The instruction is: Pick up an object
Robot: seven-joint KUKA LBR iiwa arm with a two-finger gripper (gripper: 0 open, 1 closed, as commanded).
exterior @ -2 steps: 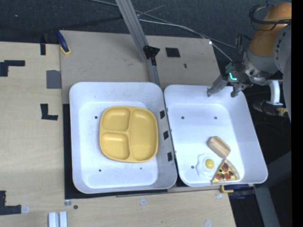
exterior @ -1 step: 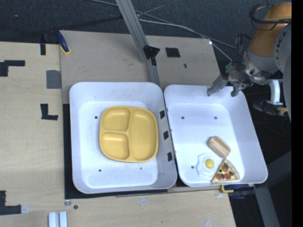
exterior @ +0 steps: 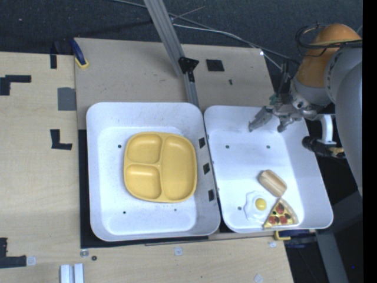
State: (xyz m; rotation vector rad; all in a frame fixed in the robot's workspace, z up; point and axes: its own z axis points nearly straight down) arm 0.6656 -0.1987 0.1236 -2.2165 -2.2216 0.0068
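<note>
Three toy foods lie in the near corner of the right bin: a brown bread roll, a fried egg and a pizza slice. My gripper hangs over the far part of that bin, well away from the foods. Its two grey fingers are spread apart with nothing between them. The left bin holds a yellow divided plate.
A slanted metal pole runs down to the far edge between the bins. Cables trail across the dark floor behind the bench. The grey arm with its orange band fills the right side. Black tape marks dot the bench on the left.
</note>
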